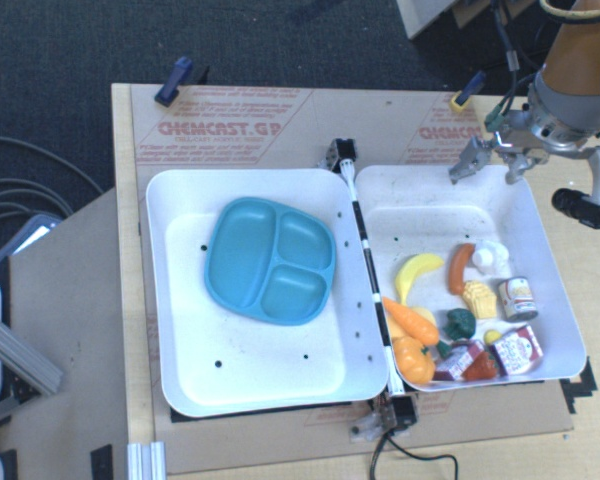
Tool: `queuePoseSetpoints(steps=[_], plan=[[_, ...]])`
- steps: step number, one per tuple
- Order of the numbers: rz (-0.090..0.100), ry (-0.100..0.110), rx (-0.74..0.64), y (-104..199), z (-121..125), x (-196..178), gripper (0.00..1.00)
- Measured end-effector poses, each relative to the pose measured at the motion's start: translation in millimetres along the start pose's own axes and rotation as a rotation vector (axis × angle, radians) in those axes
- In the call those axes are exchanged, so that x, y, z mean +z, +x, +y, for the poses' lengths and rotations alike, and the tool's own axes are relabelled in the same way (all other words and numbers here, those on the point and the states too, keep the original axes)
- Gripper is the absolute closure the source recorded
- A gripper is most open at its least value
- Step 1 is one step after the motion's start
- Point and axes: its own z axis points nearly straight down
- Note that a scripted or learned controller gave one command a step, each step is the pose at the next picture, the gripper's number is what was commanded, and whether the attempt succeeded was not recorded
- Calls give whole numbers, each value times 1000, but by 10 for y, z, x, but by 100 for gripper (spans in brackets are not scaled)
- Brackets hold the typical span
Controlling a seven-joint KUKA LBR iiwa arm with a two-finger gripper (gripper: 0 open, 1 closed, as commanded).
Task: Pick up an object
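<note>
- A pile of toy food sits in the near part of the right bin (540,230), along its front rim: an orange pepper (414,360) at the near left corner, a carrot (410,319) lying tilted just behind it, and a red packet (517,351) toward the near right.
- Between them lie a dark green piece (461,321) and another red item, too small to name.
- Farther back are a banana (417,271), a sausage (461,267) standing roughly on end, a yellow corn piece (479,299) and a small can (519,297); a white item touches the sausage's right side.
- The left bin (180,298) holds a blue divided plate (271,260), lying flat, well apart from the food.
- The gripper (492,160) hovers over the far rim of the right bin, its two fingers spread apart with nothing between them, well apart from the food pile.
- The arm's grey wrist and orange band rise toward the upper right.
- Both bins rest on a brown board (280,118) with red lettering.
</note>
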Motion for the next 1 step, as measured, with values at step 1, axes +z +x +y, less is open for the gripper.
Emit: queuePoseSetpoints(steps=[1], plan=[[0, 1, -1, 97, 59, 1172, 0]])
